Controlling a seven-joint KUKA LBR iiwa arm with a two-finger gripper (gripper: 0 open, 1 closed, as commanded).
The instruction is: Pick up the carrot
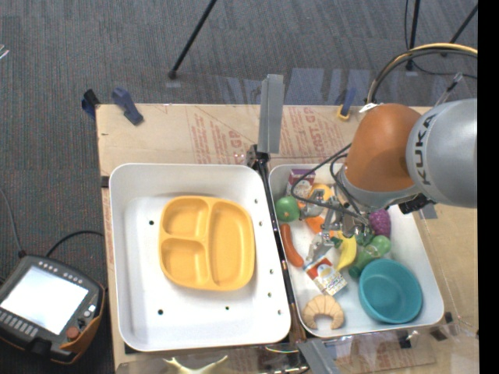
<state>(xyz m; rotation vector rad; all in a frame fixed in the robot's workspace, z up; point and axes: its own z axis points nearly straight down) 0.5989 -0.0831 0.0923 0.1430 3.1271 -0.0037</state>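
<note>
Croissant [323,311] sits nearest, at 6 o'clock in right bin [430,275], teal bowl [390,290] beside it. Carrot [291,245] lies along bin's 9 o'clock wall — prob. light, stiff plastic, slick; grab mid-shaft. End effector [334,226] hovers at carrot's 2 o'clock; can't tell its state. Left bin [132,209] holds yellow tray [207,241].

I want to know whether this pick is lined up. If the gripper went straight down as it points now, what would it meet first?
Probably the yellow banana, which lies just under the gripper, not the carrot to its left. Depth is hard to judge here.
</note>
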